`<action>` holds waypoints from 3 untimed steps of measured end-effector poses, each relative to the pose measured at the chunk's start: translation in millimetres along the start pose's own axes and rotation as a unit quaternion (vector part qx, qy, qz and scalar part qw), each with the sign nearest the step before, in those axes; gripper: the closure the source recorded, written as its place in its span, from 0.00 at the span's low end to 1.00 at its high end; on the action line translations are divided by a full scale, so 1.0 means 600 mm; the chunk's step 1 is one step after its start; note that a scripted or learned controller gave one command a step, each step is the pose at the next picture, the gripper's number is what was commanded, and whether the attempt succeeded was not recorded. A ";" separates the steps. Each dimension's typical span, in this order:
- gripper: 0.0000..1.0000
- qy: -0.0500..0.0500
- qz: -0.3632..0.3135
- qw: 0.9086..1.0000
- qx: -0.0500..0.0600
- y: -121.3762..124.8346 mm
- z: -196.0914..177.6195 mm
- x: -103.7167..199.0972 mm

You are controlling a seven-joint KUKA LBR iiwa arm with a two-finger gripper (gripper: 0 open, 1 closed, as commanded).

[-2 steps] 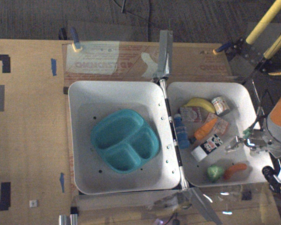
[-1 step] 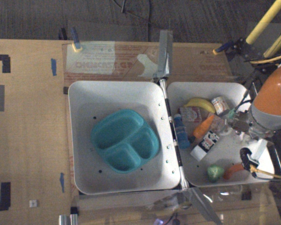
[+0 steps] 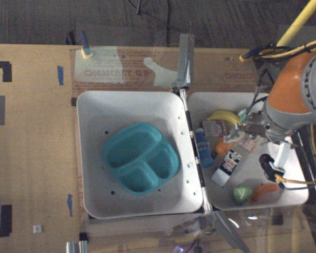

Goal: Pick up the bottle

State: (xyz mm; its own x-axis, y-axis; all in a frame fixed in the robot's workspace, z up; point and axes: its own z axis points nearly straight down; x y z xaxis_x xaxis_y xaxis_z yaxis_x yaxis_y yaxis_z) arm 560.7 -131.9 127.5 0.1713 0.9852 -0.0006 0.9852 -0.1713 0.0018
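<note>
Closest to the lens, the arm (image 3: 292, 96): smooth grey shell, glossy orange band, bulb-round, in from the right edge. Just beyond it, gripper (image 3: 244, 136), low over the right bin (image 3: 300, 196), right among the clutter. Open or clenched? Cannot tell, too blurred against the items beneath. Cannot tell either whether anything sits in its grasp.

Now the target. Off to the picture's left of the gripper, against the bin wall by the divider: bottle (image 3: 204, 149), slim, blue, plastic-looking, lying flat along that wall. Near the gripper, not touching it.

Between bottle and gripper, a small orange ball (image 3: 222, 147), rounded, partly hidden. Just below the gripper in frame, carton (image 3: 227, 165): boxy, white with black blotches, lying at a tilt. Up and left of the gripper, banana (image 3: 225, 116), curved, smooth, bright yellow. Further down toward the near rim, green lump (image 3: 242, 194), rounded and matte-looking, and beside it an orange-red piece (image 3: 264, 192), elongated.

Well apart from the gripper, across the divider: left bin (image 3: 89, 107), shallow, white, soft rounded corners. Inside, teal tray (image 3: 141, 158), glossy moulded plastic, three compartments, set askew on the bin floor.
</note>
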 end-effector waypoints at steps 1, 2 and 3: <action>0.00 0.001 0.083 0.997 0.001 -0.137 0.054 0.026; 0.00 0.002 0.182 0.983 -0.007 -0.109 0.060 -0.108; 1.00 0.002 0.183 0.983 -0.009 -0.108 0.043 -0.109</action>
State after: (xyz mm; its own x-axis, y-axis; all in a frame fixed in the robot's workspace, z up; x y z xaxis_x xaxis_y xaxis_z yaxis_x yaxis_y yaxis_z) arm 486.0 -185.1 101.7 0.5141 0.8577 0.0081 0.8575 -0.5142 0.0183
